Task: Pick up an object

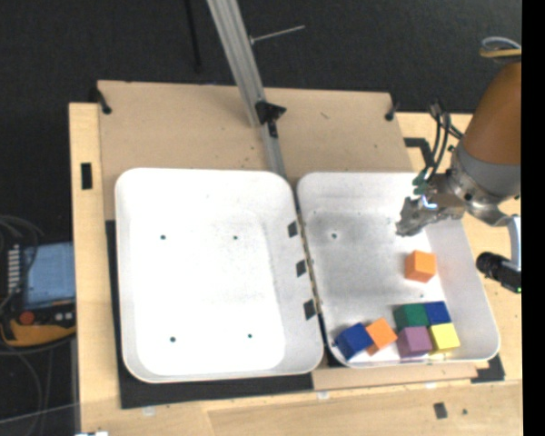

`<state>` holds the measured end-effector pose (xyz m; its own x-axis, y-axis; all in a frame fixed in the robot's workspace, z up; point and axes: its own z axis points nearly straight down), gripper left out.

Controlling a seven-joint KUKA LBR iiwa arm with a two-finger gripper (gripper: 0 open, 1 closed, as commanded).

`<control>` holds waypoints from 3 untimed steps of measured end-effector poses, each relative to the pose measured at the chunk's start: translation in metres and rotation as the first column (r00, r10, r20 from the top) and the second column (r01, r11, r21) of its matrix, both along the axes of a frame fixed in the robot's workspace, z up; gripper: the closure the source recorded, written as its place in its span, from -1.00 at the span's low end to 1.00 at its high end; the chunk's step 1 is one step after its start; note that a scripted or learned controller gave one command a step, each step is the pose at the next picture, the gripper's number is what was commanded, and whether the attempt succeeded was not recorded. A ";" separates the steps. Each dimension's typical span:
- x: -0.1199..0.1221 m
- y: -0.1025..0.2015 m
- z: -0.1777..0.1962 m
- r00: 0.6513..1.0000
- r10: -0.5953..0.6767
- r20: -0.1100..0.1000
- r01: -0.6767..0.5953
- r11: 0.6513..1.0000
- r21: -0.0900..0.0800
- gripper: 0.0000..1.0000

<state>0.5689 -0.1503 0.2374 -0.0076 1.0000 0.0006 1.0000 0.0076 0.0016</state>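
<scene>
In the right bin [363, 198] an orange cube [421, 266] lies alone near the right wall. Along the bin's front edge sit a blue cube [352, 339], a second orange cube [381, 333], a purple cube [415, 340], a green cube [411, 317], another blue cube [436, 313] and a yellow cube [445, 336]. My gripper [411, 222] hangs over the bin's right side, just above and left of the lone orange cube. I see nothing between its fingers.
The left bin [209, 271] lies beside the right one, joined by dark clips along the shared wall. A slanted metal pole [241, 62] rises behind the bins. Cables and a blue box [45, 275] lie off the bench's left edge.
</scene>
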 end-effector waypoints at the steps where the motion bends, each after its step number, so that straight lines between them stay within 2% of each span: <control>1: -0.004 0.046 0.008 1.000 -0.001 0.000 0.001 1.000 0.001 1.00; 3: -0.006 0.138 -0.007 1.000 -0.001 -0.005 0.001 1.000 0.000 1.00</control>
<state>0.5632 -0.0126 0.2304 -0.0061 1.0000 0.0012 1.0000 0.0061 -0.0036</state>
